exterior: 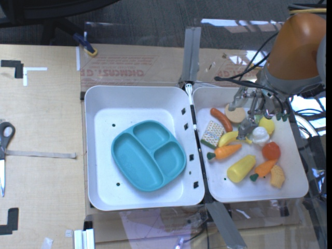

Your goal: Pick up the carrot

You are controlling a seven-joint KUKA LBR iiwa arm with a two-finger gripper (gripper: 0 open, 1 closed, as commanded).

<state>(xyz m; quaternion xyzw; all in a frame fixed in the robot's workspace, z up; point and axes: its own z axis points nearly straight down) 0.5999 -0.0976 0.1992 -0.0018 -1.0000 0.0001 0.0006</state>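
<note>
The carrot [228,151] lies in the right bin [293,191] (not picked up yet), and the claw [249,130] hangs above it, but I cannot tell whether it is open.

The divided plate [149,155] lies in the left bin [98,100]. 2 carrots [228,151] [263,168] lie among other food in the right bin [295,188], below the gripper [248,129].

A light wooden bench [41,113] carries two shallow white bins: the left bin [93,154] and the right bin [295,188], touching side by side. Scissors [5,139] lie at its left edge.
</note>
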